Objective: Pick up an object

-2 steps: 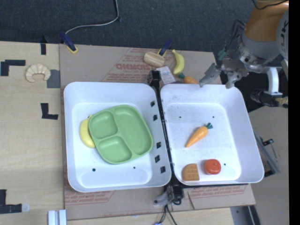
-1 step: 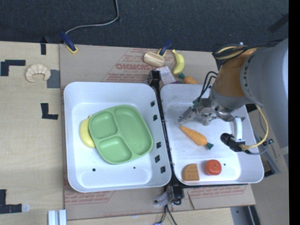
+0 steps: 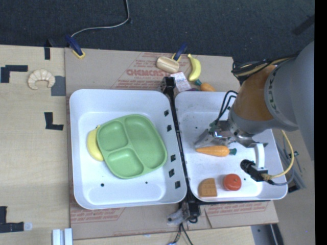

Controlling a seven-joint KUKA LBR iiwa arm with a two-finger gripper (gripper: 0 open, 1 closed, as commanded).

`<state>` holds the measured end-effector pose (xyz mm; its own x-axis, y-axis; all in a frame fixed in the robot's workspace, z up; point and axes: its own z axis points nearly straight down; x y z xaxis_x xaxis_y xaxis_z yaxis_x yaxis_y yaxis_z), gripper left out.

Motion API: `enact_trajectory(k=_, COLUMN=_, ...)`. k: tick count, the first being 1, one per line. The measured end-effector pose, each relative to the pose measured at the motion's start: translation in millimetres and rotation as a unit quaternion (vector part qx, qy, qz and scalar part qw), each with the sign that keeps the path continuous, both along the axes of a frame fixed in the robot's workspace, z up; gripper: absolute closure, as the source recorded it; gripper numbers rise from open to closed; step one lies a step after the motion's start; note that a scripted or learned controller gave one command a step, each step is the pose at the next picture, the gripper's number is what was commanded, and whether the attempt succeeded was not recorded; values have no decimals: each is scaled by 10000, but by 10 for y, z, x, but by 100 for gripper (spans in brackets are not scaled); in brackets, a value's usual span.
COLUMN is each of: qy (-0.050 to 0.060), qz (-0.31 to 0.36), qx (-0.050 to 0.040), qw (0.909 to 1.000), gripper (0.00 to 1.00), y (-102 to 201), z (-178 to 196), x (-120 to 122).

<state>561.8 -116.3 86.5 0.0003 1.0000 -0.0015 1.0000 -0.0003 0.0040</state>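
Gripper [image 3: 205,139] sits low in the right bin [image 3: 265,190], metal fingers spread into a narrow V w/ nothing between them; tips just above the carrot [image 3: 212,150], which lies flat beside them, tapered, smooth orange plastic w/ green stub at its right end; can't tell if they touch. Same bin: round red tomato [image 3: 232,182] and tan toast-shaped slab [image 3: 207,187] near the front wall. Left bin [image 3: 82,188], glossy white: green 3-compartment tray [image 3: 132,145], matte, rounded corners, resting over a yellow banana [image 3: 93,144]. On cardboard behind the bins: another banana [image 3: 193,67], bread roll [image 3: 167,64]; croissant [image 3: 41,78] far left.
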Motion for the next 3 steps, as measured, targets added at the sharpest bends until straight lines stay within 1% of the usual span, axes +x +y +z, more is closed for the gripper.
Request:
enact_trajectory(k=1, qy=21, qz=0, qx=5, qw=10000, gripper=0, y=-327, z=508, x=-244)
enact_trajectory(k=2, qy=-69, qz=-7, qx=-44, qw=10000, gripper=0, y=-62, z=45, x=-49)
enact_trajectory(k=3, qy=-66, qz=-10, qx=-47, qw=10000, gripper=100, y=-68, z=143, x=-49)
